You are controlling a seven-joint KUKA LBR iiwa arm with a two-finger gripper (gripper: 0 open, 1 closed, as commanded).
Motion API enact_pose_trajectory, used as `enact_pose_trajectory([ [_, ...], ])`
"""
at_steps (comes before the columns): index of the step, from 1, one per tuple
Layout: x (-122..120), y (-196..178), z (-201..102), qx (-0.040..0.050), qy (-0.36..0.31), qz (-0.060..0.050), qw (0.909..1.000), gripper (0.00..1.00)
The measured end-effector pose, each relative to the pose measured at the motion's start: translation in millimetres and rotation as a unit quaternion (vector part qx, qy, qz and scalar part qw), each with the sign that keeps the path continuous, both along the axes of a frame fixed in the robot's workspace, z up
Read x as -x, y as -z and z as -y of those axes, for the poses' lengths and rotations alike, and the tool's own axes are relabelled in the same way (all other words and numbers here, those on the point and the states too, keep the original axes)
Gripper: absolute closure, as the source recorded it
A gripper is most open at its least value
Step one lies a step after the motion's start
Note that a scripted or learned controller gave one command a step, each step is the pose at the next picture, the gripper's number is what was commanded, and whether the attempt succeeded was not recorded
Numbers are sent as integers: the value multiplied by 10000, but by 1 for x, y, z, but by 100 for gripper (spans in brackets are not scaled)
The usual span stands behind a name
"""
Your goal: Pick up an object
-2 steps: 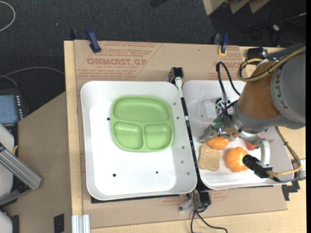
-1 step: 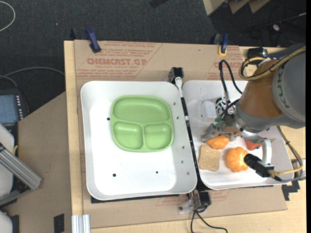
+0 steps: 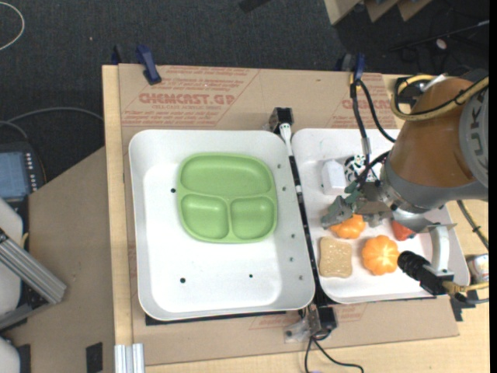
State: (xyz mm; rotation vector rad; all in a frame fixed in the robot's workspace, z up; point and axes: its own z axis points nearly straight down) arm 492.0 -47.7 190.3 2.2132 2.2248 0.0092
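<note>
Gripper (image 3: 349,208): we see it low in the right bin (image 3: 334,282), over a small orange object (image 3: 348,227)
Grip: we cannot tell

"CHEMCAST GP" on the brown board (image 3: 186,92)

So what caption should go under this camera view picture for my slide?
Robot arm reaching into the right bin among toy food, with a green divided plate in the left bin.

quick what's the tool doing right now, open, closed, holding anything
Tool: down in the right bin, over the small orange item; grip cannot be told.
</note>
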Motion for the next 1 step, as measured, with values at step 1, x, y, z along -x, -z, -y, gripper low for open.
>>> enact_pose_trajectory([
  [1, 0, 6, 3, 9, 28, -31, 10000, 0],
])
